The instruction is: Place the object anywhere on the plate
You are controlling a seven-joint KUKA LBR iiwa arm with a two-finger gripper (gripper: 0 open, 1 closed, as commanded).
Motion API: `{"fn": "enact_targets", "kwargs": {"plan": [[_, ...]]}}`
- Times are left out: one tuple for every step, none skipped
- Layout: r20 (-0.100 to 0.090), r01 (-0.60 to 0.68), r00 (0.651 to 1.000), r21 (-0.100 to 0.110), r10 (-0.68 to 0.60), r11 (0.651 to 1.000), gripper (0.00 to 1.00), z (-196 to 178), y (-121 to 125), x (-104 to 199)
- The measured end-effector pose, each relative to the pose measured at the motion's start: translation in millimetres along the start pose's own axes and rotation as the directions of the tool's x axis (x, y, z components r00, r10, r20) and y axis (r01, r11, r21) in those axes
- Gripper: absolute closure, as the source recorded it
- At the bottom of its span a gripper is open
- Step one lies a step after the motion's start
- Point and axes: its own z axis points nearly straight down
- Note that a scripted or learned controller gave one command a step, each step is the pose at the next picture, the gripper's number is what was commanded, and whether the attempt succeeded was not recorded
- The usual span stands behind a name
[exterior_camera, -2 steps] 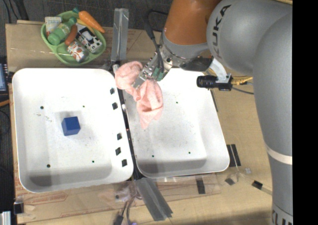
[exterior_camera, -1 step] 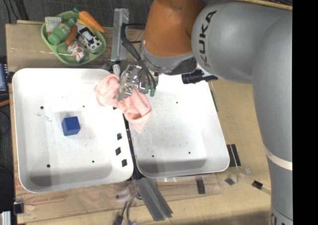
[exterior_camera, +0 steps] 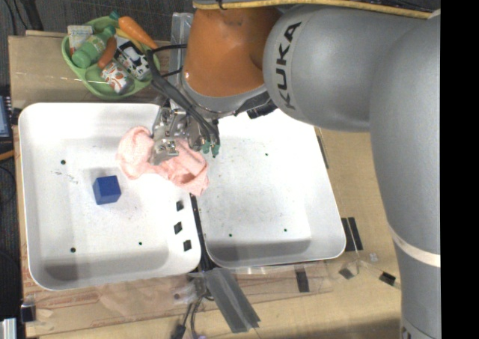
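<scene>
Hovering at the left bin's (exterior_camera: 45, 180) right edge, the pincer (exterior_camera: 171, 144) is sitting directly over a crumpled pink cloth (exterior_camera: 179, 169); whether it is clamping anything I cannot tell. A blue cube (exterior_camera: 107, 189), probably the object, is lying to its left. No plate is recognisable.

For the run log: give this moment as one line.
gripper: over crumpled pink cloth | small blue cube: left white bin floor, apart | grasp: unconfirmed

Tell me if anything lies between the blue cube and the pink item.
Nothing visible does: bare bin floor separates the blue cube from the pink item. The end effector sits over the pink item's right part.
</scene>
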Motion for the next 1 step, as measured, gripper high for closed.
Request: {"fn": "enact_targets", "kwargs": {"plan": [[0.001,0.005,1.0,0.001,-0.005,1.0,1.0,-10.5,44.1,25.4]]}}
